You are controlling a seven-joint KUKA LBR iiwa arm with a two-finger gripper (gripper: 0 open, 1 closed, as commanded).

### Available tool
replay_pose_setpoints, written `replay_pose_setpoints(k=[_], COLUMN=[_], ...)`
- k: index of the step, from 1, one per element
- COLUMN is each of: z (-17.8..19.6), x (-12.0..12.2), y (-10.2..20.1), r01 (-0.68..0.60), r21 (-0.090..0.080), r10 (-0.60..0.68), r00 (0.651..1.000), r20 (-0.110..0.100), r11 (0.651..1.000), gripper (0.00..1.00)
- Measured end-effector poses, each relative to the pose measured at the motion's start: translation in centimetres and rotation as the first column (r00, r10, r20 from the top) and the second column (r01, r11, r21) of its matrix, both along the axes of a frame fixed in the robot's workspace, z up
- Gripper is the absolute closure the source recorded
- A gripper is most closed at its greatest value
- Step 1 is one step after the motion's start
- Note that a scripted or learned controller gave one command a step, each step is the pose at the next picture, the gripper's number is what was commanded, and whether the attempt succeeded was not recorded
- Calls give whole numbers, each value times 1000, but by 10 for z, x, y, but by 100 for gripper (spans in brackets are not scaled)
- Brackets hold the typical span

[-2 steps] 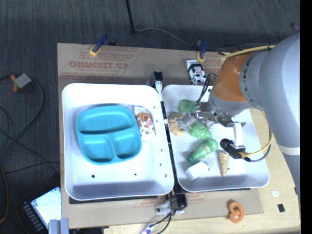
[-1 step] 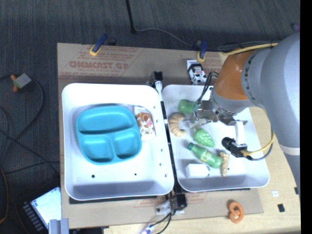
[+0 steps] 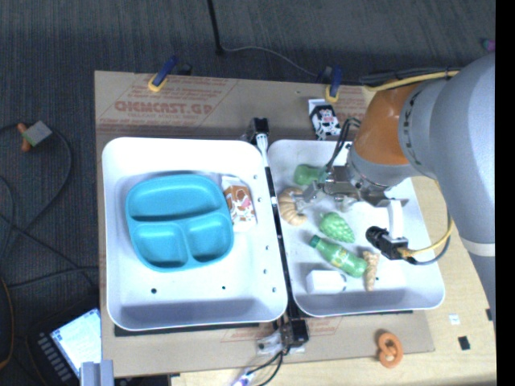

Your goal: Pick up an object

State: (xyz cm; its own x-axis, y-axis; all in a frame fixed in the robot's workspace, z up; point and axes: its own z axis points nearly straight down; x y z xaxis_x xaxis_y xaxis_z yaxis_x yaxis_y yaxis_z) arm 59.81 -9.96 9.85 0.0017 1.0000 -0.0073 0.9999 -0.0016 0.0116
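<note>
The gripper (image 3: 334, 190) hangs over the right bin (image 3: 426, 296); jaws' state unclear. Better to centre on the green bottle (image 3: 338, 256) before descending.

Two white bins (image 3: 193, 312) sit side by side on one table (image 3: 161, 107). The left bin holds one blue divided tray (image 3: 179, 219) and one small packet (image 3: 239, 203). In the right bin I count one green bottle (image 3: 338, 255), two more green pieces (image 3: 337, 227), one white block (image 3: 325, 281) and two tan pieces (image 3: 290, 207). Two clamps (image 3: 163, 73) grip the table's far edge, and one orange ring (image 3: 389, 348) lies on its near edge.
</note>
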Motion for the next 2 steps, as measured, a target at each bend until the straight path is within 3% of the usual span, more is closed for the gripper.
replay_pose_setpoints(k=[1,2], z=[-11,0], x=[-92,-91], y=[-11,-13], r01=[0,2], r21=[5,2], r10=[0,-2], r00=[1000,1000], r20=[-6,-3], r11=[1000,1000], gripper=[0,100])
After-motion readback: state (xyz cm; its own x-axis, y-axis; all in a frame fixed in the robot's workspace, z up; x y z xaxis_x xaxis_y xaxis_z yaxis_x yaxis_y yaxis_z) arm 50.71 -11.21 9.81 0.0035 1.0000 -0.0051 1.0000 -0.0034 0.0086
